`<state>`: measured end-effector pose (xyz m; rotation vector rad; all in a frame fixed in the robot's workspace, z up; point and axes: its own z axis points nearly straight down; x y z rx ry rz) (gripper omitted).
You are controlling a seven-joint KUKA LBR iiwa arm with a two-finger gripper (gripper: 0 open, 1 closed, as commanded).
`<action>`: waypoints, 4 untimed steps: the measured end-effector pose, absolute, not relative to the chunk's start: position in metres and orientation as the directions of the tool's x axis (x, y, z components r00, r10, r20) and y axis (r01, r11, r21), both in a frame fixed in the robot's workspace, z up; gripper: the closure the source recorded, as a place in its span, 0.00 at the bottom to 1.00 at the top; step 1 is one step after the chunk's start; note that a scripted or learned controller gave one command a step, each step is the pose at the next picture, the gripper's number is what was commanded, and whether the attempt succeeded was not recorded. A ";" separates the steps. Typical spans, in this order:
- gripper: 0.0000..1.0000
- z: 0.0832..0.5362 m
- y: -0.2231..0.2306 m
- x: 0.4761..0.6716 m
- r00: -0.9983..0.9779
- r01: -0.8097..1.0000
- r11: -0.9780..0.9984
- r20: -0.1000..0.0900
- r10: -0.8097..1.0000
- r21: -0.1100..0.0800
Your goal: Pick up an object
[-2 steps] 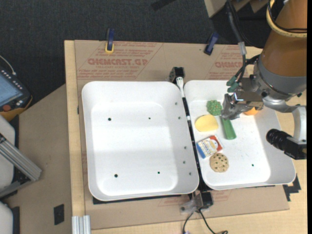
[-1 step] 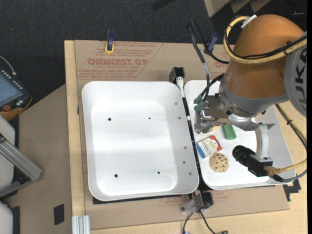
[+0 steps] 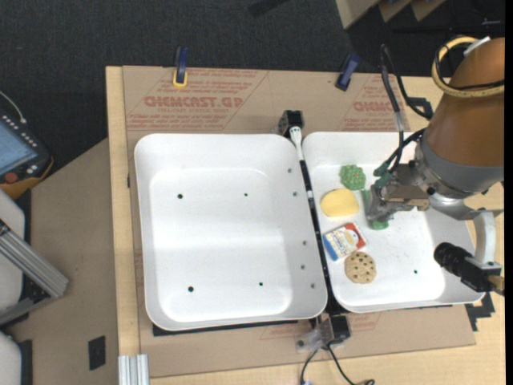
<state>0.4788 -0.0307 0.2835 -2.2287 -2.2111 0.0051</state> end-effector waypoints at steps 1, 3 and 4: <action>1.00 0.326 0.030 0.522 -0.006 1.000 0.006 0.001 1.000 0.007; 1.00 0.314 0.013 0.498 0.003 1.000 -0.003 0.000 1.000 -0.005; 1.00 0.323 0.031 0.498 -0.002 1.000 0.002 0.000 1.000 0.002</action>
